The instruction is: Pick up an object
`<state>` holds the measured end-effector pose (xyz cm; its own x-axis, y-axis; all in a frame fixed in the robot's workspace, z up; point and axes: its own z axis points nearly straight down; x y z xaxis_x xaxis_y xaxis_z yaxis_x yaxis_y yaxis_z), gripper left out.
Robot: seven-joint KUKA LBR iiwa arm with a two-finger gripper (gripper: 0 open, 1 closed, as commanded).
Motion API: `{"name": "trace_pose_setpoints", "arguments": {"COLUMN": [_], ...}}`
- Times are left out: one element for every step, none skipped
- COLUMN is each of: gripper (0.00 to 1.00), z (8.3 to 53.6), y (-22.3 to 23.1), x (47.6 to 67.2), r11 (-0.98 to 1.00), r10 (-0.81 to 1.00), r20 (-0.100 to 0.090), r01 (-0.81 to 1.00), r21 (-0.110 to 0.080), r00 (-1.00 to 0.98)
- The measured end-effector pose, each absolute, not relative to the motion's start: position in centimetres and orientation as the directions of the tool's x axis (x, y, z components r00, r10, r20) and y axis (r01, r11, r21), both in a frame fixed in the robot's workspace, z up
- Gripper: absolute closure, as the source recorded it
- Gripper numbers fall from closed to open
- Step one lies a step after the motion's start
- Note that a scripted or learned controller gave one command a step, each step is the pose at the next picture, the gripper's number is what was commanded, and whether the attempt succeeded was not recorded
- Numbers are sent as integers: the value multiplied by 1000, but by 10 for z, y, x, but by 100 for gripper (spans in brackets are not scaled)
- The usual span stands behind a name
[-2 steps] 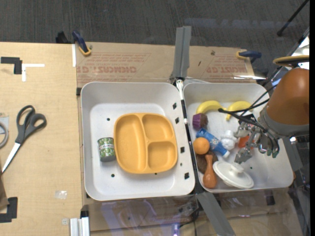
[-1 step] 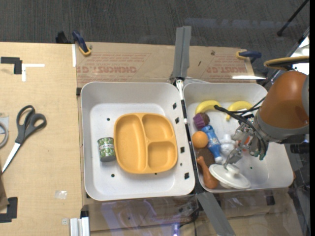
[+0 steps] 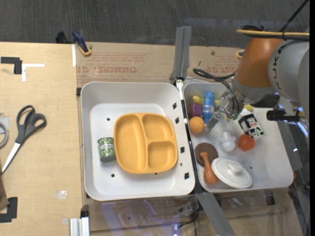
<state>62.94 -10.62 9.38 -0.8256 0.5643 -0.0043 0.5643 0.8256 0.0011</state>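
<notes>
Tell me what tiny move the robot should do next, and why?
Probably lower a little. The pincer hangs in the right bin, just above the orange ball and beside the blue bottle, with nothing between its fingers that I can see. Going straight down should bring it around the ball, which looks like the closest thing.

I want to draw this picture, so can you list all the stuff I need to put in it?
plate: 1, yellow, three sections, left bin
can: 1, green, left bin, beside the plate
bins: 2, white, side by side
orange ball: 1, right bin, left side
blue bottle: 1, right bin, far end
red ball: 1, right bin
white lid: 1, right bin, near end
brown disc: 1, right bin
scissors: 1, black handles, bench at left
arm: 1, grey and orange, over right bin
gripper: 1, above the right bin, near the bottle
</notes>
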Motion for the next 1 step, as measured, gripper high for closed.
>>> {"name": "trace_pose_setpoints", "arguments": {"gripper": [0], "z": [92], "y": [-99], "x": [610], "r11": [717], "r10": [697], "r20": [-2], "r01": [697], "r21": [0], "r00": [-717]}}
